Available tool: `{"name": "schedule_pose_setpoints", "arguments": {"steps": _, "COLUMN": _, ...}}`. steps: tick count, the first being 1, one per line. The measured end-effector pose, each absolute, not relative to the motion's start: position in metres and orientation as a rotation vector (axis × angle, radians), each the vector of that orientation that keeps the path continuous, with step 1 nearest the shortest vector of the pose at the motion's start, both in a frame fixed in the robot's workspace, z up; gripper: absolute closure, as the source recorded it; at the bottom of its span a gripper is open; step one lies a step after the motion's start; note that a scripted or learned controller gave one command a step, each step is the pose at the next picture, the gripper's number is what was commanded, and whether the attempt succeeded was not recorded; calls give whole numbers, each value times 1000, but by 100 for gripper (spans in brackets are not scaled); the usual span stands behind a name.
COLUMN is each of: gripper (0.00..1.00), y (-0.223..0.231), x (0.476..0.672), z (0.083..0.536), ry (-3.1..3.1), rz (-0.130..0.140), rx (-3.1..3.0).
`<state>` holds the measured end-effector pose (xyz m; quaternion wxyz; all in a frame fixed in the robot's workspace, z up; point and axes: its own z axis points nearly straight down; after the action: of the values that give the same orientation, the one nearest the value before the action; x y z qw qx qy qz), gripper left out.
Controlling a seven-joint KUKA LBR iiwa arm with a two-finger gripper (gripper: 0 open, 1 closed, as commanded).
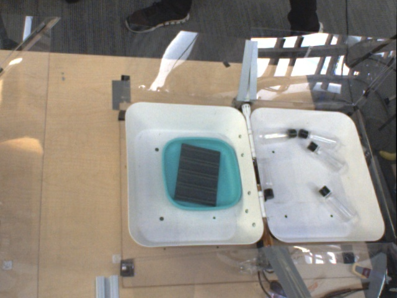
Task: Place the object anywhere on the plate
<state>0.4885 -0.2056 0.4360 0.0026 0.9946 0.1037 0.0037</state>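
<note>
Camera view shows the dark grey ribbed flat block point(198, 175) lying flat on the teal square plate point(232, 185) in the left white bin point(142, 222), so the job looks done.

Camera view: single fixed camera, mounted above the bench point(62, 166), looking down at a slight slant. Framing: medium distance; both white bins fully in frame, left bin point(142, 228) near centre, right bin point(366, 222) toward the right side. Upper margin: strip of grey carpeted floor point(93, 23) beyond the far bench edge, indicating tilt away from the viewer. Lower margin: near bench edge, cropped.
</note>
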Motion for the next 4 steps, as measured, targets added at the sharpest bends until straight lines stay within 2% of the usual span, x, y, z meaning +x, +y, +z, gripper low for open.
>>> {"name": "schedule_pose_setpoints", "arguments": {"steps": 4, "gripper": 0, "y": -205, "x": 489, "z": 436, "ry": 329, "rz": 8, "rx": 3120}}
